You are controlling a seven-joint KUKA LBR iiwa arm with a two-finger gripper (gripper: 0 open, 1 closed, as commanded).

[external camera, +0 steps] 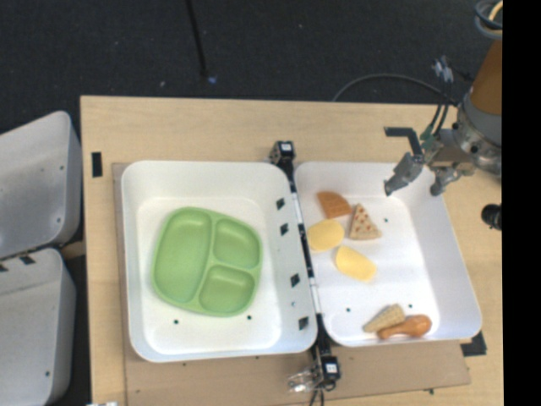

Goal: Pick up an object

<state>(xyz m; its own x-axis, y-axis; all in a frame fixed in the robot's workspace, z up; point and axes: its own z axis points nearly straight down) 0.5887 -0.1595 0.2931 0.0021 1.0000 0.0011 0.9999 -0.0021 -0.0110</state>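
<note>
My gripper (420, 176) hung open and empty over the right bin's (439, 235) far corner. Pizza wedge (364, 223) lay mid-bin beside the yellow pieces; probably light, rigid plastic, slippery. I'd pinch across its straight sides.

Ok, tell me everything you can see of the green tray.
The green tray is a light green, rounded, plastic-looking plate with three compartments: one large on the left, two smaller on the right. It lies flat, slightly rotated, in the middle of the left bin, resting on its floor. Nothing sits in it and nothing else touches it.
</note>
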